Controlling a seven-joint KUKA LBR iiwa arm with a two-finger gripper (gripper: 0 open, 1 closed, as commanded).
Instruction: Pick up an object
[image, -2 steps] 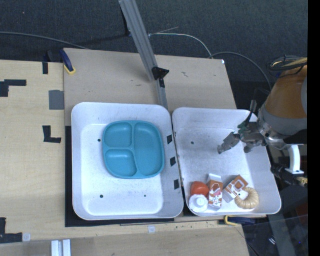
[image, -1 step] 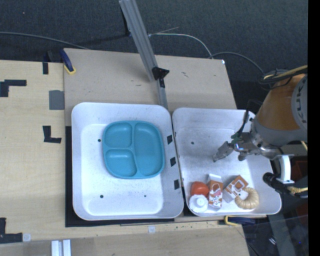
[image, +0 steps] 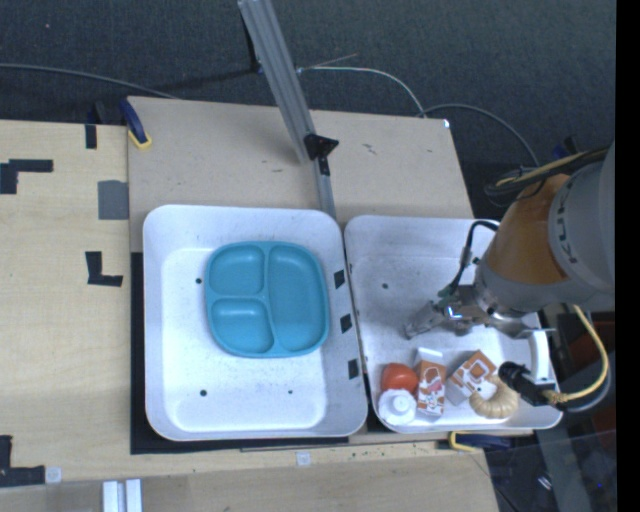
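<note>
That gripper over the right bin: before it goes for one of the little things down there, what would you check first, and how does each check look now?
1. Gripper is over the right bin: ok.
2. Nothing between its fingers: ok, they look spread and bare.
3. Targets present: ok, a red ball, a white bottle, two small cartons and a croissant crowd the bin's near edge.
4. Gripper directly above a target: not ok, they lie nearer the camera.
5. Room around one item: cannot tell, they look packed.

Right bin upper floor bare; items crowd its near edge; blue plate fills left bin centre
</note>
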